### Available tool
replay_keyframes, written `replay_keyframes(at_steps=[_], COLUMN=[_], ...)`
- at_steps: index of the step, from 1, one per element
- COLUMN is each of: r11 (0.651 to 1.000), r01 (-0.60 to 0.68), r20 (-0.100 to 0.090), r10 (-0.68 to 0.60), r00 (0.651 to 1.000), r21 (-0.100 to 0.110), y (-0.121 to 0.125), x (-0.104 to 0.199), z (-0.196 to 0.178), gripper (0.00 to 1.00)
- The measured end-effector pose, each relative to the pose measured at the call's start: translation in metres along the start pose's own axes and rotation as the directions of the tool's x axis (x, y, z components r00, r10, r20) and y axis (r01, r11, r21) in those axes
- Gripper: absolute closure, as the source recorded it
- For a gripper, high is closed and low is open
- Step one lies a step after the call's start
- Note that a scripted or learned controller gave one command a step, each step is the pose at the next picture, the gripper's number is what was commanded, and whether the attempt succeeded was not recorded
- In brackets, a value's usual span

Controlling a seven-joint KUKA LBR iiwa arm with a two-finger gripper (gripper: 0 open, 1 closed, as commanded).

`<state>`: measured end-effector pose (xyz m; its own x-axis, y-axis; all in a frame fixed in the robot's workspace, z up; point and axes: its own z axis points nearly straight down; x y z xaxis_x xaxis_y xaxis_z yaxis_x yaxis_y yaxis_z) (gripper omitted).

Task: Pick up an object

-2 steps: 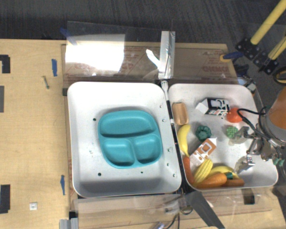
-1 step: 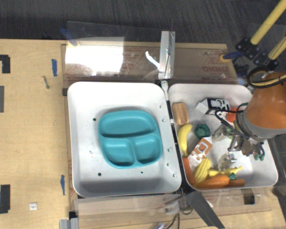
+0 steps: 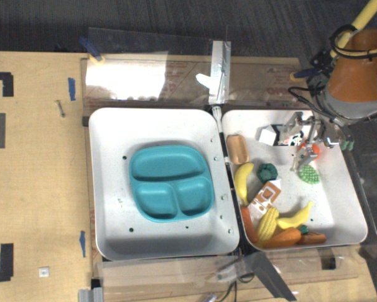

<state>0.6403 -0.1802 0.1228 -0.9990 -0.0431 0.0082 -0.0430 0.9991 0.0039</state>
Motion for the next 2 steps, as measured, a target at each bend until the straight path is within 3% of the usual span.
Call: replay_keyframes(at_steps=[1, 2], r11=[0.996, 0.992], r01=[-0.085, -0.124], r20=[0.017, 0.016], r10=[0.085, 0.124], r00=[0.996, 0.992], r21=[0.004, 0.001], y=[0.025, 0.085], x=[0.031, 0.071], z=[0.024, 0.035], gripper=[0.0, 0.0])
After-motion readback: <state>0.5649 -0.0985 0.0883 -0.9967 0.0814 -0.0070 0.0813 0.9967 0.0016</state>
